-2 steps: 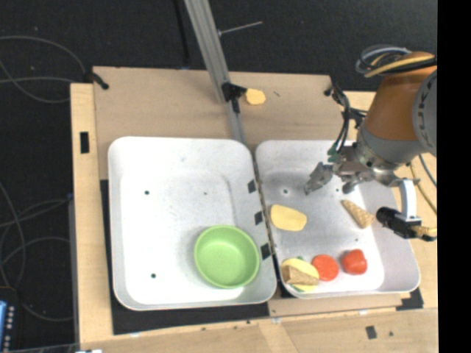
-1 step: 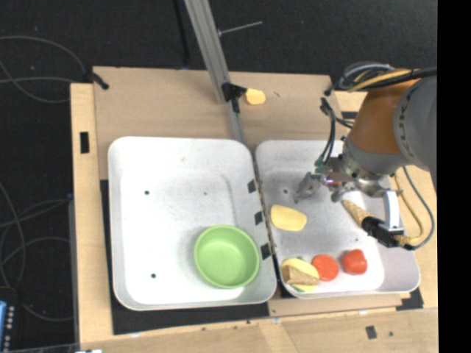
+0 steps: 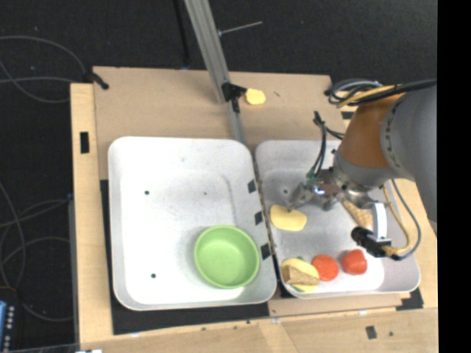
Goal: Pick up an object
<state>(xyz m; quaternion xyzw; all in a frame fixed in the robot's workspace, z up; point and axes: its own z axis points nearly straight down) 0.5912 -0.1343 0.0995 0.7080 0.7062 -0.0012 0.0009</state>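
Bench (image 3: 169,105): tan board top, dark floor around it with loose cables. Two shallow white bins side by side on it. Left bin (image 3: 162,182) is the larger-looking one from this angle, lightly speckled, a few dark dots on its floor. Right bin (image 3: 280,164) sits touching it along the middle seam, small black clips at the seam.

Arm (image 3: 383,138): grey body with an orange band, comes in from the right over the right bin, black cables looping around the wrist. A white and black fitting hangs off its lower side near the bin's right wall.

Metal post (image 3: 206,35): grey rail, slanted, runs from the top edge down to the bins' back edge between the two bins.

Green bowl (image 3: 227,256): round, light green, upright, in the front right part of the left bin, close to the seam.

Gripper (image 3: 313,193): low over the middle of the right bin, metallic, pointing left. Fingers too small and blurred here; cannot tell whether they are apart or together, nothing visibly held.

Yellow object (image 3: 288,218): pale yellow, soft rounded lump, glossy, lying flat on the right bin's floor just below-left of the gripper, near the seam.

Front edge of the right bin, a row: yellow-and-tan piece (image 3: 301,273) at the left corner, red-orange ball (image 3: 325,267) touching it, red block (image 3: 355,262) just beside.

Small yellow piece (image 3: 255,97): on the bare bench behind the bins, beside the post's base.
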